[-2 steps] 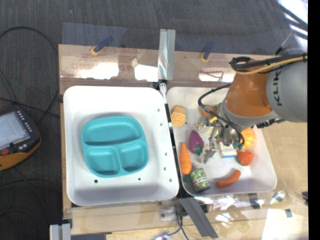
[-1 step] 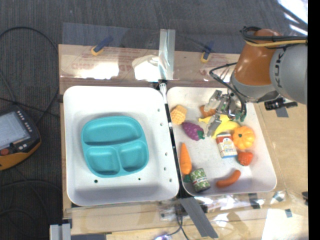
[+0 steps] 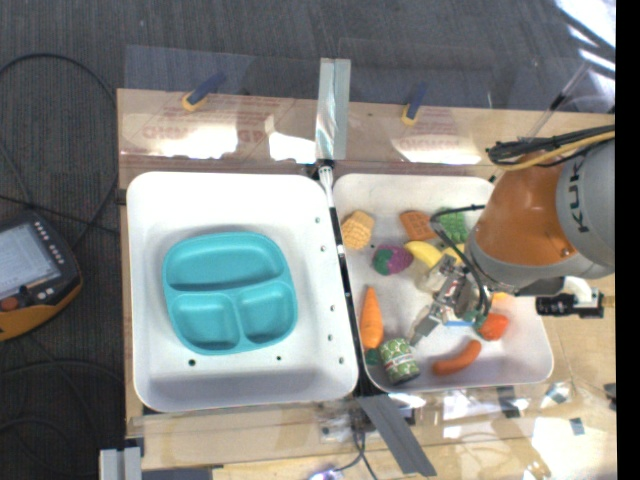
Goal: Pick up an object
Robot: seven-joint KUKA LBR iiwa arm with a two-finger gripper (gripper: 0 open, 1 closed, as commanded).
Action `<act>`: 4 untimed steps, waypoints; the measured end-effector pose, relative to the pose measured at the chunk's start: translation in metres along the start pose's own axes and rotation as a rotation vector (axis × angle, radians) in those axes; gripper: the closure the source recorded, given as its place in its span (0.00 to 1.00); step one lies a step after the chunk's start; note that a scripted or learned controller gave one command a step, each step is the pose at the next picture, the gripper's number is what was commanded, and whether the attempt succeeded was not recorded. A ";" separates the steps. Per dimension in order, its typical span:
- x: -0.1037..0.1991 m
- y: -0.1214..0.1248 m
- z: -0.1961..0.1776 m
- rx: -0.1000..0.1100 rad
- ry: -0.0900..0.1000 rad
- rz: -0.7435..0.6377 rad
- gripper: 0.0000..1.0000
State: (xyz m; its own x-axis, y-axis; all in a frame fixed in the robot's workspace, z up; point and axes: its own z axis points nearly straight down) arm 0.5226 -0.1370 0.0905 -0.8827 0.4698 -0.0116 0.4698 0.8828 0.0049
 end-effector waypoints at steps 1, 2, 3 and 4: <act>-0.094 0.060 0.002 0.002 -0.003 0.086 0.00; -0.032 0.045 0.000 0.003 0.000 0.108 0.00; -0.092 0.091 0.003 0.014 0.018 0.292 0.00; -0.043 0.036 0.001 0.004 0.002 0.260 0.00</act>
State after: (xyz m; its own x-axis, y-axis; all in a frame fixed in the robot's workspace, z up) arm 0.5774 -0.1253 0.0903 -0.7322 0.6810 -0.0086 0.6810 0.7323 0.0040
